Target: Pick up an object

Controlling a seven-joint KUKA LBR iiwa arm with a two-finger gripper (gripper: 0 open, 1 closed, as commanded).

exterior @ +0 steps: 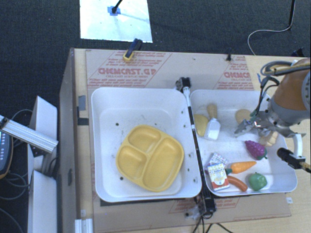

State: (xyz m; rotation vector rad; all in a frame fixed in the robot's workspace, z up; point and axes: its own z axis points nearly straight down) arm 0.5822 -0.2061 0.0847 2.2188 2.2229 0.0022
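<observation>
My gripper hangs over the right bin, low above its right middle, on the grey arm with the orange band. Just below it lies a purple bunch of grapes. A tan round piece sits right beside the gripper's upper left, and another tan piece pokes out under the wrist. Further left are a white milk carton and a yellow fruit. Along the front lie a carrot, a red sausage, a green fruit and a small juice carton.
The left bin holds a yellow divided plate. A black divider rail runs between the bins. A small tan item lies near the right bin's back wall. A black bracket sticks out at the right rim.
</observation>
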